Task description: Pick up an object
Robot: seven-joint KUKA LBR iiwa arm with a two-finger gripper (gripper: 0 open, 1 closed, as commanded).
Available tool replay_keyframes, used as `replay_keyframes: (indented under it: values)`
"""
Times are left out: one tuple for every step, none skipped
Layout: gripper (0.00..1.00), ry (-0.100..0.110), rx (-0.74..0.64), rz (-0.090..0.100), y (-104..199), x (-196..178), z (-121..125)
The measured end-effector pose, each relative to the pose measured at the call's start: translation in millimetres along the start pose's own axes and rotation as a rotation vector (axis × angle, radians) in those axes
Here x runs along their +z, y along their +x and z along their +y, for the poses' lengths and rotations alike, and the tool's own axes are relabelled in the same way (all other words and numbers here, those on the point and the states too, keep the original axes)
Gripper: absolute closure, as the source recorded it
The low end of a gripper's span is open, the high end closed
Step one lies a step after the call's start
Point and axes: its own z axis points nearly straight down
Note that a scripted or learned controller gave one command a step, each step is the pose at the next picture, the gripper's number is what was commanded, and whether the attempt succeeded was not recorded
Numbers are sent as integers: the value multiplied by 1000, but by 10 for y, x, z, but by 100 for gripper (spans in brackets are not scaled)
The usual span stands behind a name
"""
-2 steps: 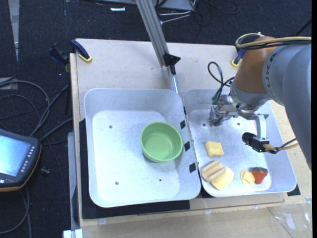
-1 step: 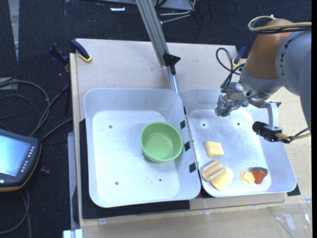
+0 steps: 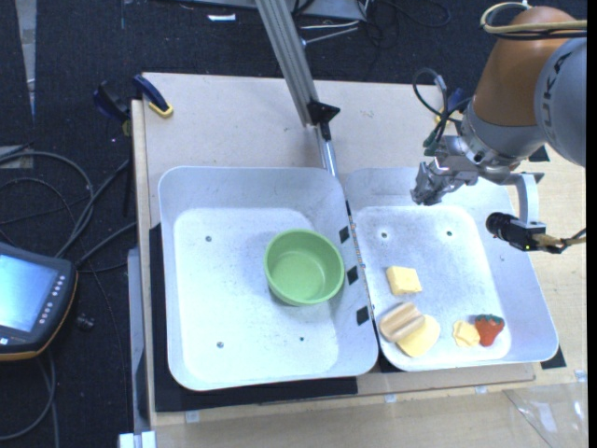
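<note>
Nearest to the camera, along the front rim of the right bin, sit the candidates for my pick: a tan bread-like piece touching a pale yellow rounded piece, and to their right a small yellow chunk pressed against a strawberry. A yellow block lies alone, just behind the bread-like piece, towards the middle of the right bin.

From my station I would go for the block. It looks like toy food (probably hollow plastic or foam, so light), stiff enough not to deform, with flat sides that should give the fingers something square to close on. Its smooth skin may be slippery, so I would take it across two opposite flat sides, low and centred. The front pairs touch each other, so a grasp there risks nudging a neighbour or catching two at once.

The gripper hangs at the back rim of the right bin, well apart from every piece; I cannot tell how its tips are set, as it reads as a dark cluster from this angle, and I see nothing held in it.

Left of the right bin, the other bin holds a green bowl, light but wide and rounded, so graspable only by its thin rim.
</note>
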Motion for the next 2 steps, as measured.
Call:
replay_keyframes:
  values:
    - [100, 2, 1, 0, 0, -209, 5]
    - [100, 3, -4, 1, 499, -272, -98]
